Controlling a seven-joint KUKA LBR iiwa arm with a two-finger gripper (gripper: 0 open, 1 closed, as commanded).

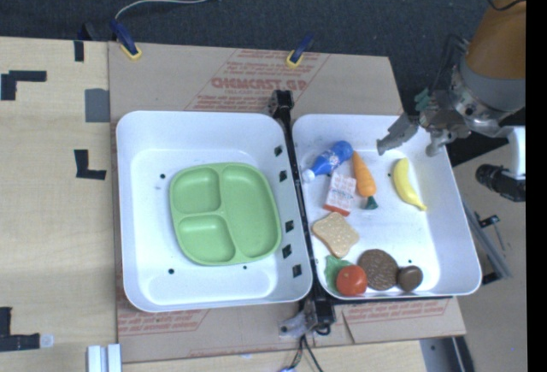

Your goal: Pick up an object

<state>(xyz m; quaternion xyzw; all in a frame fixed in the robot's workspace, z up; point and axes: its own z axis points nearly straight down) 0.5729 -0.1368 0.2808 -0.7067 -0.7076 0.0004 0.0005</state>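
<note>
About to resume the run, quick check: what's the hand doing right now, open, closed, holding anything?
Hand: open, holding nothing, poised over the right bin's upper edge, above the banana.

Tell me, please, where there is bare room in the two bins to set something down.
Left bin: bare floor rings the green tray. Right bin: a patch right of the bread, below the banana. Crowded by the divider, from blue bottle to tomato.
</note>
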